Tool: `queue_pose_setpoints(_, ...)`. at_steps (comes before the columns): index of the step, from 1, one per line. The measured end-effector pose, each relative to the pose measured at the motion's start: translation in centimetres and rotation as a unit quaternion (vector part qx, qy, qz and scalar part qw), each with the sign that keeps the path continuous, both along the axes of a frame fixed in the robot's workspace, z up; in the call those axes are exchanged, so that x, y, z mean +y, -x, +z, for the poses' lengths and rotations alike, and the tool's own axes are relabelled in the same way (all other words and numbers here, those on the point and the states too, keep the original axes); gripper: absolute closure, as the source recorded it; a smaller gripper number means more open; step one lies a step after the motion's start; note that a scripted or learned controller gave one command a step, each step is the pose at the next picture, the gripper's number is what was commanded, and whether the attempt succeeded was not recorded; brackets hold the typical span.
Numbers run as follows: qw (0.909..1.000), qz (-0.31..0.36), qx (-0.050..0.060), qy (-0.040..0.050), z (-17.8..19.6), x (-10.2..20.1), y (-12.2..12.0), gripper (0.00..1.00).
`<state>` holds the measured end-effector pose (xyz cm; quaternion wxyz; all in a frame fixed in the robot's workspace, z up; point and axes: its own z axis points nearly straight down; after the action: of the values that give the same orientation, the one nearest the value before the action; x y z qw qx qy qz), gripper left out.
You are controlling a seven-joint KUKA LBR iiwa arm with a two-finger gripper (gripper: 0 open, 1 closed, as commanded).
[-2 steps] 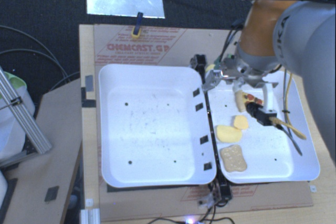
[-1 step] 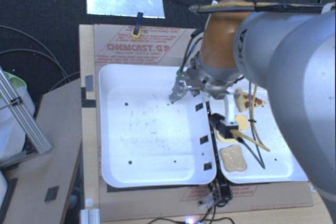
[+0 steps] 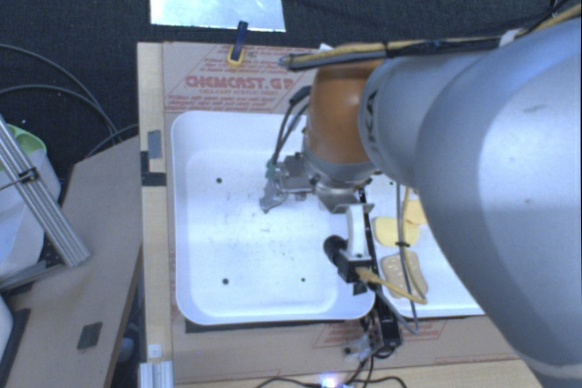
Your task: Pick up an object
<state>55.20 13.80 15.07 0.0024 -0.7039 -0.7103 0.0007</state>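
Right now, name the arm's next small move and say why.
Probably swing toward the yellow objects in the right bin: the gripper hangs over the left bin, above bare floor, with nothing beneath it to pick.

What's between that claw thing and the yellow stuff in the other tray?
In the camera view, the bins' adjoining rims and black gear on the arm lie between the gripper and the yellow objects.

The bench point(image 3: 155, 195) bears two white bins point(image 3: 227, 232).

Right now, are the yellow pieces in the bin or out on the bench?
In. The yellow pieces lie on the right bin's white floor, beside the arm, which hides part of them.
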Motion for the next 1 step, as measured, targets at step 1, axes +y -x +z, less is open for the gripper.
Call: queue_pose_setpoints(1, 1.0000, -0.008, -0.003, 0.0023, 3.54, -9.45, 2.09, 0.00)
